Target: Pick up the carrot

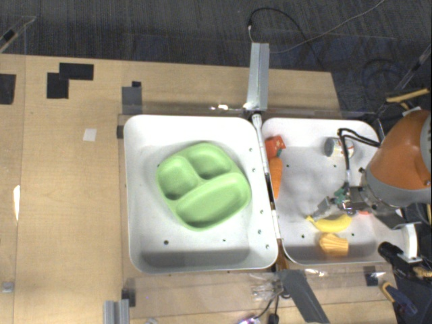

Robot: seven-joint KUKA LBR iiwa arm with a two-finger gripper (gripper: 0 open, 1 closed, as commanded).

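Nothing of the pick was done yet: the carrot (275, 171) lay against the right bin's (304, 130) left wall, untouched. The pincer (336, 204) hung well apart from it, low over a banana (332, 223); whether it was wide or narrow I could not tell.

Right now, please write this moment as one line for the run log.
task: pick up carrot | carrot: right bin, left wall, not held | gripper: over banana
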